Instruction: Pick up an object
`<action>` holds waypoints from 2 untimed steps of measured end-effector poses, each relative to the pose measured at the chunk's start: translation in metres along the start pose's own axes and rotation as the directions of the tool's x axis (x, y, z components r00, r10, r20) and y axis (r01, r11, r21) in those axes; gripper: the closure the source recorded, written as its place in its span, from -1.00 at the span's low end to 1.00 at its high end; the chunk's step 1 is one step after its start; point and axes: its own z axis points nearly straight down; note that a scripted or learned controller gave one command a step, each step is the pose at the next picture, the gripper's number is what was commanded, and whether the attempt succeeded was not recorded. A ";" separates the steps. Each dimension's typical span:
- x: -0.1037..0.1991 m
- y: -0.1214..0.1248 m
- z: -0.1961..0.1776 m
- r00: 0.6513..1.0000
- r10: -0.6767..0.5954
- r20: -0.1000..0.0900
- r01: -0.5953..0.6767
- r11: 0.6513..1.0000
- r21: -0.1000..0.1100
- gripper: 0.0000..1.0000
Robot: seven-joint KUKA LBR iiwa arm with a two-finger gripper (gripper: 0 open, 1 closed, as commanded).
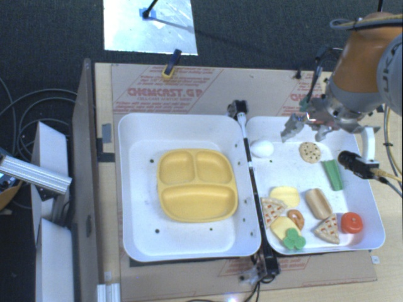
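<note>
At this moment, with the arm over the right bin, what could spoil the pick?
The gripper hangs between the white egg-shaped piece and the round tan cookie, so a straight descent may close on bare bin floor. The toy foods in the right white bin are crowded near the front, where the yellow wedge touches the green broccoli piece; a grab there could catch two.

Gripper (308,129) hangs open-fingered over right bin (370,201), nothing between its fingers, just above the cookie (309,151); white egg (262,148) left of cookie, green stick (332,174) to its lower right, yellow divided tray (196,184) in left bin (135,168).
</note>
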 end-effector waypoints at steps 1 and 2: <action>-0.060 0.010 -0.001 1.000 0.006 0.003 -0.006 1.000 -0.002 -1.00; -0.095 0.014 0.062 1.000 0.005 0.001 -0.005 1.000 0.003 -1.00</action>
